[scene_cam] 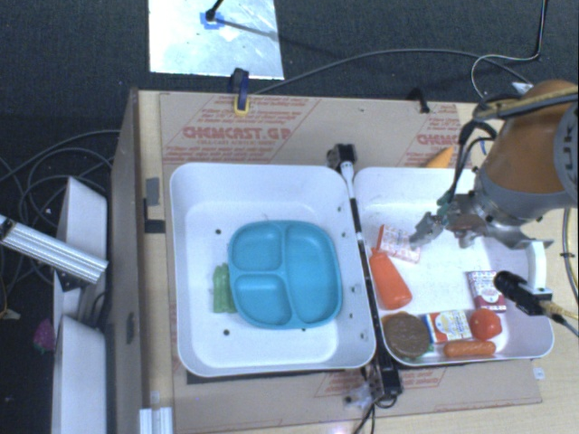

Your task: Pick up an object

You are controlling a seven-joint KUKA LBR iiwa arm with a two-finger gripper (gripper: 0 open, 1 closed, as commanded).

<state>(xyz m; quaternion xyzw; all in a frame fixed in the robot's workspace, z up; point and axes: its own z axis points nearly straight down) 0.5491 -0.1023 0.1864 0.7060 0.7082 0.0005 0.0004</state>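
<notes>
My gripper (443, 229) hangs over the middle of the right bin (398, 181), on the grey arm with its orange band that comes in from the right. Its tip is just right of a white and red packet (398, 243). An orange carrot-shaped piece (390, 278) lies along the bin's left wall. Along the front wall sit a brown round patty (407, 332), a white and red sachet (448, 323), a red tomato (485, 323) and an orange-red sausage (469, 349). A small red and white carton (484, 287) lies at the right. Nothing shows in the gripper.
The left bin (194, 242) holds a blue divided plate (284, 272) with a green piece (222, 289) beside its left edge. A black part (518, 293) juts over the right bin's right side. Cables run behind the bench; an orange thing (440, 157) lies behind the right bin.
</notes>
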